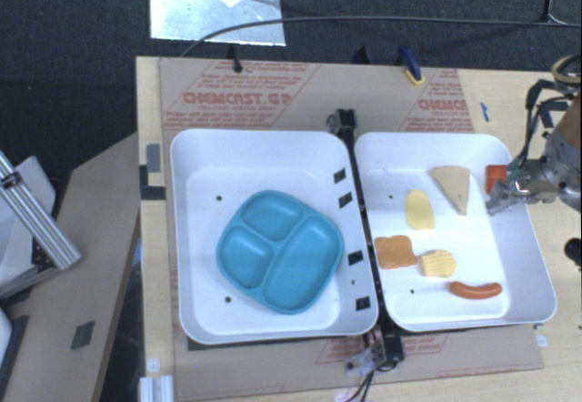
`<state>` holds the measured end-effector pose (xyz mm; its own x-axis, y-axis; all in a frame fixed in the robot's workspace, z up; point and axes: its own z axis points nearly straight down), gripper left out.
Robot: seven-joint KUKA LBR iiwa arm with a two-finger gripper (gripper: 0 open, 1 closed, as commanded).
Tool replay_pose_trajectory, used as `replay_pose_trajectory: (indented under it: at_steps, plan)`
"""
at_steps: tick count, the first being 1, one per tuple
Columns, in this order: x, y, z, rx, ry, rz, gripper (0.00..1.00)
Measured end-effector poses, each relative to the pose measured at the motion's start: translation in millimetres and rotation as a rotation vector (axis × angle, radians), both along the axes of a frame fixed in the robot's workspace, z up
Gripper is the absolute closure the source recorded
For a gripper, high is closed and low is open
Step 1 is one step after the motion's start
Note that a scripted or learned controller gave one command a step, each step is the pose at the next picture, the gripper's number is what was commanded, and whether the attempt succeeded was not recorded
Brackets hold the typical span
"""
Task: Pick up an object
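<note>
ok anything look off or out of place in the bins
Mostly tidy. The blue divided plate sits skewed in the left bin, turned at an angle to its walls. In the right bin five food pieces lie loosely scattered, none spilled outside. The end effector sits at that bin's right rim, touching none of them.

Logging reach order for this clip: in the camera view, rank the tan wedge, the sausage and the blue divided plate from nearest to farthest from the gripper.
From the gripper:
1. Tan wedge, right bin, upper area beside the gripper.
2. Sausage, right bin, near front edge.
3. Blue divided plate, left bin.
</note>
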<state>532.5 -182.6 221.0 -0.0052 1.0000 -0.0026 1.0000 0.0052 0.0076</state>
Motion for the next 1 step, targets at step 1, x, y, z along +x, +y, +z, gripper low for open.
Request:
replay_pose_trajectory:
  at_steps: [1]
  plan:
    - [1.4,-0.3,53.8,0.0,0.001,0.001,1.0]
